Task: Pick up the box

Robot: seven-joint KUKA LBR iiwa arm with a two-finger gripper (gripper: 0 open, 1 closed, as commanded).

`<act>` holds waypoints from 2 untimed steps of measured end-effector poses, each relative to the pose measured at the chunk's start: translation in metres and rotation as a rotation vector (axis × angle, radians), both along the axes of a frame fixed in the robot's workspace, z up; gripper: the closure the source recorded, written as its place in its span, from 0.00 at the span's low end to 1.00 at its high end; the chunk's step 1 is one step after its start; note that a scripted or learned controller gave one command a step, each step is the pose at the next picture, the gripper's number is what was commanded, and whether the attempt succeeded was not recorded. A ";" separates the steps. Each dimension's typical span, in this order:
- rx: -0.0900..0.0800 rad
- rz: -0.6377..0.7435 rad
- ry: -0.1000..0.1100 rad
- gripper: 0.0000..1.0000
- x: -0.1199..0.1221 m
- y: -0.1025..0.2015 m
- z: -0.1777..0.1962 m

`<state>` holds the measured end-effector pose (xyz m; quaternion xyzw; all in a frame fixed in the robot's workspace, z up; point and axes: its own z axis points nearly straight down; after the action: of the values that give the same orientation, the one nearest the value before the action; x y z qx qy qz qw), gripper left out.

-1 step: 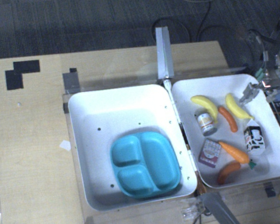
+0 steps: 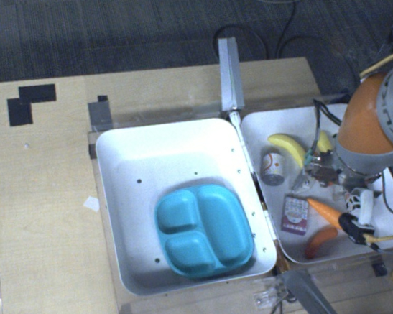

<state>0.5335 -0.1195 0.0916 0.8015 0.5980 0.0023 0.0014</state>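
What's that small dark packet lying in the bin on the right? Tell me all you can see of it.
The box is a small, flat, dark maroon carton with a pale printed patch on its face. It lies flat on the floor of the right bin, near the bin's left wall, below the can. A carrot lies right beside it, perhaps touching. The gripper is above and to its right.

box point(image 2: 295, 214) hemmed by carrot point(image 2: 326, 208), banana point(image 2: 287, 148), can point(image 2: 273, 167); free rm left bin point(image 2: 126, 199).
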 end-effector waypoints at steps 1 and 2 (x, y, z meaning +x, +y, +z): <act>0.011 0.101 -0.008 0.00 -0.011 -0.044 0.000; 0.008 0.516 -0.009 0.00 -0.028 -0.056 0.000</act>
<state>0.5053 -0.1756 0.0914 0.6225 0.7826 0.0086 0.0001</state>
